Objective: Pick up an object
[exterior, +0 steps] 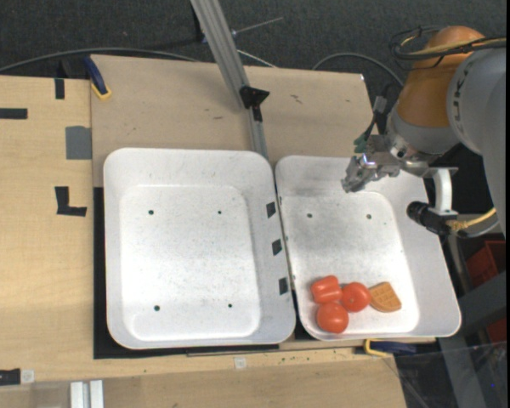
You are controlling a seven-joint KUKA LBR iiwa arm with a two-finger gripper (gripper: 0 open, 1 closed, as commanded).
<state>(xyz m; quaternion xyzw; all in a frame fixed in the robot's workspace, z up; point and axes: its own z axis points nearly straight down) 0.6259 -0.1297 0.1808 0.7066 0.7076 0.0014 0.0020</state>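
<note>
Beneath everything we see a pale wooden bench [178, 109] set against dark carpet, with a slanted metal pole [225, 49] crossing its back edge. We take the right bin [433, 287] as our landmark. Touching its near-camera wall lie three red pieces [334, 300] bunched against one another, and just beside them, toward the bin's outer edge, an orange waffle-like piece [385, 297] lies flat on the floor. Just beside the right bin, across the black clips [276, 246] at the seam, sits the left bin [119, 228], its speckled floor marked by four small dark dots.

Over the right bin's far corner we find the gripper [357, 177], hanging from the grey arm [480, 83] with its orange band [429, 79]. It is well apart from the red pieces, at the opposite end of the bin. We cannot tell how its tool end stands, since it is small and blurred; nothing is seen in its grasp.
</note>
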